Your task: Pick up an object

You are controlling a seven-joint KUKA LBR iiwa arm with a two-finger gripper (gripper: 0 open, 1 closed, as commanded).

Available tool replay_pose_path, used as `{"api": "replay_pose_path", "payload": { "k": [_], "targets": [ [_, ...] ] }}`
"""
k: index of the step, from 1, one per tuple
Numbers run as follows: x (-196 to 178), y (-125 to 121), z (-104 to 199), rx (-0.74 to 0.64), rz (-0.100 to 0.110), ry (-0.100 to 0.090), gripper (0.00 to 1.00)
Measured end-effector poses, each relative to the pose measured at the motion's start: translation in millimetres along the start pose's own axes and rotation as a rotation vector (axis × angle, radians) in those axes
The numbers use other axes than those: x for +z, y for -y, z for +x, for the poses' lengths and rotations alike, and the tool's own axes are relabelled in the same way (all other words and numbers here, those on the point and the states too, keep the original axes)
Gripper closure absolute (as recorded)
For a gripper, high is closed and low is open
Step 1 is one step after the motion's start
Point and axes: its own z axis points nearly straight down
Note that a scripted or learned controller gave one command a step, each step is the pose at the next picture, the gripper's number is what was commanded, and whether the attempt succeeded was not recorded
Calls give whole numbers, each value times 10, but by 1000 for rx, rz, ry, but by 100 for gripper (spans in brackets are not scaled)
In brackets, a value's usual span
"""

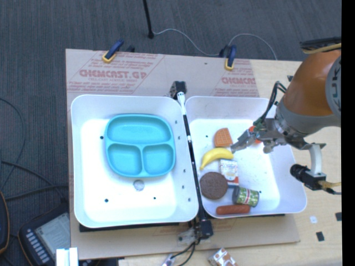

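Yellow against white plastic, a banana (216,157) lies near the middle of the right-hand bin (288,204), and it looks like the likeliest thing for the arm to pick up. It curves gently, with its long axis running from lower left to upper right; the left tip points toward the divider between the bins and the right end sits by a small white packet (228,168). It looks like a toy fruit, so probably light, stiff and somewhat slick. A sound place to take hold would be across the thick middle, fingers closing on the narrow width, not along the curve.

Around it sit other small items: an orange cracker-like piece (223,137) just above, a dark brown round cookie (213,185) just below, a small green-labelled can (246,196) on its side, and a reddish sausage (233,209) near the front wall.

From the right, the grey arm with its orange band reaches over this bin. Its gripper (242,143) hangs low, to the right of the cracker and above the banana's right end. Its dark fingers look drawn nearly together, with nothing visible between them.

In the left bin (89,204) rests a light blue divided plate (140,145). Both bins stand on a brown board over the counter (327,215).
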Motion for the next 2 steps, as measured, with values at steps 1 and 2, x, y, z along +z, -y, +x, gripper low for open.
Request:
{"api": "replay_pose_path", "payload": {
  "k": [1,2],
  "targets": [
    [1044,8,214,1,0,0,0],
    [1093,437,316,2,-17,6,0]
  ]
}}
